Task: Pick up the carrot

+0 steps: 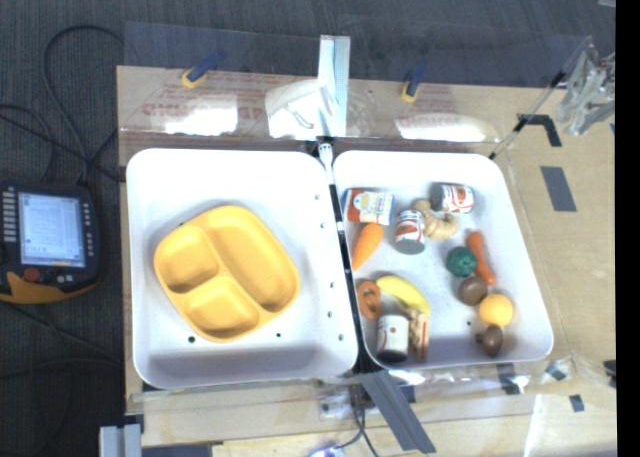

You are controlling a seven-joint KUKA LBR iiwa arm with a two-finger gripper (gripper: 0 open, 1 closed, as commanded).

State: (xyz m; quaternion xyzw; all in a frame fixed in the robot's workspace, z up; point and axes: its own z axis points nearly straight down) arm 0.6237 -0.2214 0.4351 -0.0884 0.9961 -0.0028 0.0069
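The carrot lies in the right bin, hard against that bin's left wall where the two bins meet, roughly midway between the far and near edges of the desk. Its long axis runs mostly far-to-near, leaning a little. The thick end lies toward the far edge, just below a red and white carton, which it seems to touch. The narrow tip points toward the near edge and slightly toward the desk's left edge, ending close to the bin wall. It rests flat on the bin floor with nothing gripping it, so the task looks not yet begun: the reach, the grasp and the lift are all left to do. Whether the pincer is open or closed cannot be told from this view. On the carrot's right a small can stands near but apart, and toward the near edge a banana curves just beyond the tip. A slimmer orange-red piece lies further right, beside a green ball. It could be mistaken for the target, though the thicker piece by the wall reads more plainly as the carrot. The left bin holds a yellow divided plate, well apart from all of this.
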